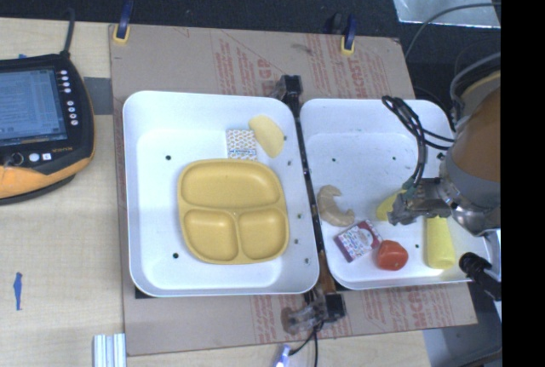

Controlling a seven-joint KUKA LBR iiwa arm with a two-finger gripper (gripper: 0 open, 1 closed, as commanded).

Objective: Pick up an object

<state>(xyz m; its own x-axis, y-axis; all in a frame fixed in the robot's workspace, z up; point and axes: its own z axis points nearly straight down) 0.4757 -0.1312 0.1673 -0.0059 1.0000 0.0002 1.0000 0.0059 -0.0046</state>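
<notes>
In the right bin lie a tan curved piece, a dark red packet, a red tomato-like ball and a long yellow block. My gripper hangs low over the right part of this bin, just left of the yellow block. A small yellow thing peeks out at the gripper's left side, touching or nearly touching it; most of it is hidden. The grey arm with its orange band comes in from the right.
The left bin holds a yellow divided plate, a checkered packet and a pale yellow oval piece. A black cable loops over the right bin's far corner. A tablet pendant lies far left.
</notes>
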